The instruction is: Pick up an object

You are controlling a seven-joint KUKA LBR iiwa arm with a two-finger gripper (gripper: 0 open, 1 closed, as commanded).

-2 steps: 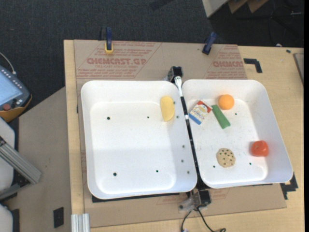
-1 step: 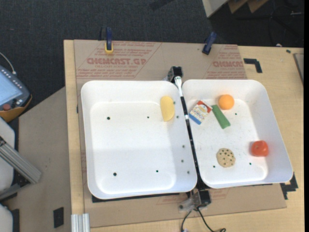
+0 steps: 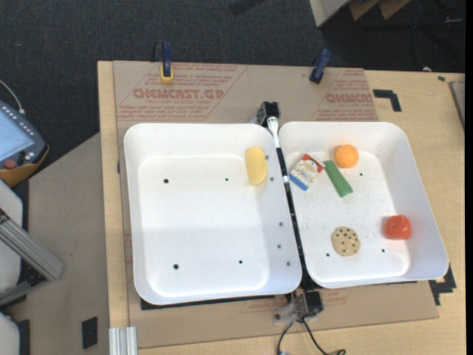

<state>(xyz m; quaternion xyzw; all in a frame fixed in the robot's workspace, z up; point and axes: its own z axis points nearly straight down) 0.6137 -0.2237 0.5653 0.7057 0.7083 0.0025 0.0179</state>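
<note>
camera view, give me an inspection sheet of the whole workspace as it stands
surface: cardboard sheet on the bench, bearing the left bin and the right bin side by side
job's things: yellow piece in the left bin by its right wall; small carton, orange ball, green stick, cookie and red ball in the right bin
clutter: two blue clamps at the far edge
claw: nothing seen
cables: one cable at the near edge
surroundings: dark floor
</note>
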